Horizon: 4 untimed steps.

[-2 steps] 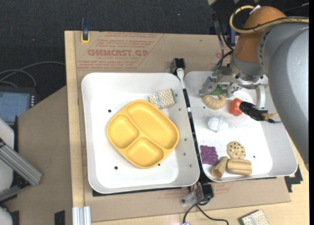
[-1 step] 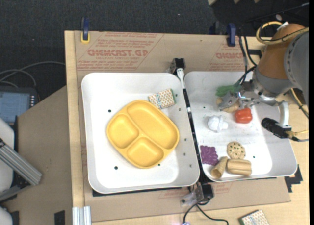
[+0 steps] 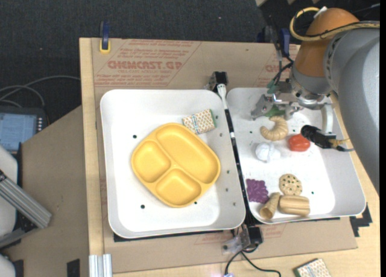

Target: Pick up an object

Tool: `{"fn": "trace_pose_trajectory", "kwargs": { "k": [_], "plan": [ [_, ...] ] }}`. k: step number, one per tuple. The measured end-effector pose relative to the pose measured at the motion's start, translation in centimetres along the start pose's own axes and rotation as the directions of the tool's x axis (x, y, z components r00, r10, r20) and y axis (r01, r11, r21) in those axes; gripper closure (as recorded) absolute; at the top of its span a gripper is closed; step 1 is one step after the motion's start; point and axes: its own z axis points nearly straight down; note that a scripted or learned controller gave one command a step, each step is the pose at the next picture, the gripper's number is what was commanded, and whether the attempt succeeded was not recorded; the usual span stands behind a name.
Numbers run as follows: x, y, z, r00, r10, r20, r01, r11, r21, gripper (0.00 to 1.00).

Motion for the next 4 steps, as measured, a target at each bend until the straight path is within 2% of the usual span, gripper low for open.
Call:
{"fn": "trace_pose_trajectory", "kwargs": {
  "k": [1,2,3,4],
  "plan": [
    [-4.1,-5.8,0.0,1.0,0.005,-0.003,-0.005,1.0,-0.004,0.0],
    [2.7,0.0,0.0,1.0,-0.002,-0.001,0.002,1.0,0.003,0.0],
    [-3.5,-6.4,0.0,1.0,0.008,-0.002,-0.008,1.0,-0.004,0.0],
    [3.8,-0.7,-0.1,1.0,-0.005,-0.002,0.005,1.0,-0.016,0.0]
  ]
}}
